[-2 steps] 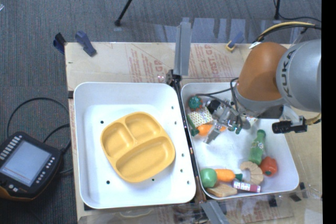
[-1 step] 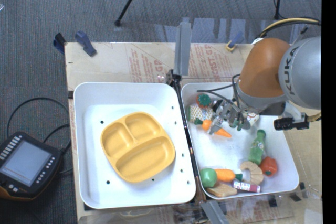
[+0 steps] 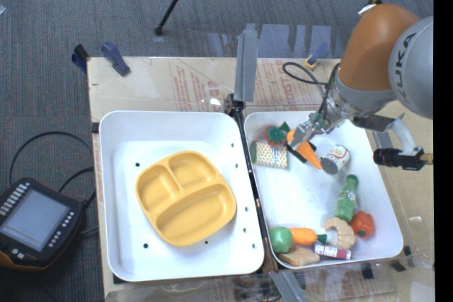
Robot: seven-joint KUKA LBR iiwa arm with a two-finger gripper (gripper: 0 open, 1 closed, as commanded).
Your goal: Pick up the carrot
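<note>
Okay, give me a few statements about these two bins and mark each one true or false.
1. The yellow divided plate lies in the left bin. True.
2. The gripper is over the left bin. False: it is over the right bin, near its back edge.
3. An orange carrot sits between the gripper's fingers. True.
4. The green bottle lies on the yellow plate. False: it lies in the right bin.
5. A second carrot lies beside a green ball at the right bin's front. True.
</note>
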